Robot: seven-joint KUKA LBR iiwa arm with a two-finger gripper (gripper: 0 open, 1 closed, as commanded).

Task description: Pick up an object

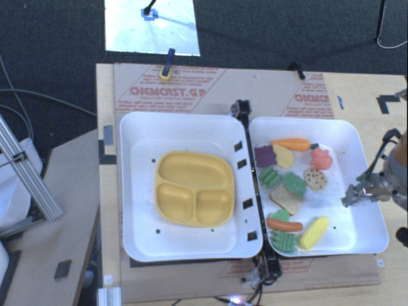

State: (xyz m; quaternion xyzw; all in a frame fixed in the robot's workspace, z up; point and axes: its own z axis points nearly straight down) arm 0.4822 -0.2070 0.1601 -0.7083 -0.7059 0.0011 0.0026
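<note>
The right bin point(366, 146) holds several toy foods. At its back lies an orange carrot point(292, 144), with a purple piece point(263, 155) and a pale yellow piece point(285, 159) beside it. A pink strawberry point(321, 159) and a round cookie point(315, 180) sit mid-bin, left of them a green leaf point(294, 185). Toast point(284, 201), a red sausage point(284, 224), a yellow corn point(313, 233) and a green piece point(285, 241) lie at the front. My gripper point(352, 197) hangs low over the bin's right side, right of the cookie, apart from every toy.
A yellow three-compartment plate point(194, 189) lies in the left bin point(137, 139). A black hinge strip point(247, 171) divides the two bins. The bare white floor point(344, 225) under the gripper has free room. Cardboard point(191, 88) lies behind the bins.
</note>
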